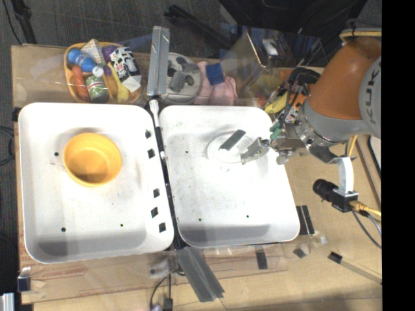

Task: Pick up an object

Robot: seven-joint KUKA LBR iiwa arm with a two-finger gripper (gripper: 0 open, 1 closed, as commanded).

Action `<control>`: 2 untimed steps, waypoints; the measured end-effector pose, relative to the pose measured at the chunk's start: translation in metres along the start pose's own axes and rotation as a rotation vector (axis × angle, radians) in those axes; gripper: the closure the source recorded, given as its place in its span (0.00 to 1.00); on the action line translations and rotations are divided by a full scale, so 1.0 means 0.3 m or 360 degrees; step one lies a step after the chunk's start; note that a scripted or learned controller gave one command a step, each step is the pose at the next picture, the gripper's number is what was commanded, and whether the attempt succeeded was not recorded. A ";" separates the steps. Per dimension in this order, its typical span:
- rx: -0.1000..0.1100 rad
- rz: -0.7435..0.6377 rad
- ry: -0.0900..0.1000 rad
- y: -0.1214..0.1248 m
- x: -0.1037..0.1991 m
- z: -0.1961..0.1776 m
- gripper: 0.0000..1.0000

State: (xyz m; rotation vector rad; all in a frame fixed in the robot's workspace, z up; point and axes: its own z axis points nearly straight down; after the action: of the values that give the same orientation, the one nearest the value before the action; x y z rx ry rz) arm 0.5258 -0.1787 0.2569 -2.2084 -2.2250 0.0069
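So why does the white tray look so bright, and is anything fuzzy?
In the camera view, light from above washes out the right bin and the left bin, leaving soft grey shadows along their near edges; the yellow bowl shows a darker shaded hollow; the end effector and the small pale object beside it look soft and hard to make out.

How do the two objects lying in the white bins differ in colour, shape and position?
The yellow bowl is bright, deep and round; the clear lid is pale, flat and see-through. The yellow bowl sits in the left bin, far from the gripper; the clear lid lies in the right bin, beside it. Both are roundish.
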 end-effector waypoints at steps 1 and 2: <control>-0.0003 0.0243 -0.0002 0.167 -0.095 0.094 0.00; -0.0006 0.0198 0.0000 0.277 -0.042 0.021 0.00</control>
State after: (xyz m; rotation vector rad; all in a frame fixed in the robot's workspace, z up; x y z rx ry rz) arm 0.6090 -0.1906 0.2498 -2.3445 -2.0852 0.0036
